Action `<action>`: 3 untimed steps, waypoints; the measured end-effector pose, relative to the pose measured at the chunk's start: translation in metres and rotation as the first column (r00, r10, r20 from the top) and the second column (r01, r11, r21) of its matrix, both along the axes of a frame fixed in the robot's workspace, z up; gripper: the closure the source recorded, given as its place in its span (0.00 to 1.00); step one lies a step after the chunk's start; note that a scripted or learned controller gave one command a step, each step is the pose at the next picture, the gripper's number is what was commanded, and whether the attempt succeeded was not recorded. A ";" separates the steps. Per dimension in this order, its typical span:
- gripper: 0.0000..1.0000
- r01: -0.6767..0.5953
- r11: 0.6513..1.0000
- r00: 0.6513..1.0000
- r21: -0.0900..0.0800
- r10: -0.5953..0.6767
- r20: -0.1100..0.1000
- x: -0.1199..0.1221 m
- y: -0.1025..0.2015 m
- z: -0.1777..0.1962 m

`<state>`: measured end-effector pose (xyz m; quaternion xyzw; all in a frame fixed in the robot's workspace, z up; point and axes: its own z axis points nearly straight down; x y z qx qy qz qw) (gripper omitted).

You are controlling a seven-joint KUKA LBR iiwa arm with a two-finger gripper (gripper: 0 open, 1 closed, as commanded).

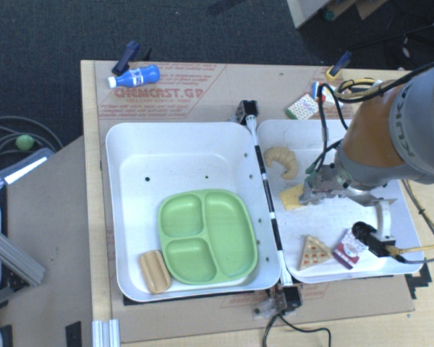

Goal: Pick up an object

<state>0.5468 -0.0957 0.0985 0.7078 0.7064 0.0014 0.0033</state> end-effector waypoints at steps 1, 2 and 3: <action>1.00 -0.003 1.000 1.000 0.003 0.003 -0.004 -0.008 0.055 0.109; 1.00 -0.001 1.000 1.000 0.001 0.001 -0.005 0.026 0.018 0.086; 0.00 -0.002 1.000 1.000 0.002 0.002 -0.005 0.026 0.018 0.086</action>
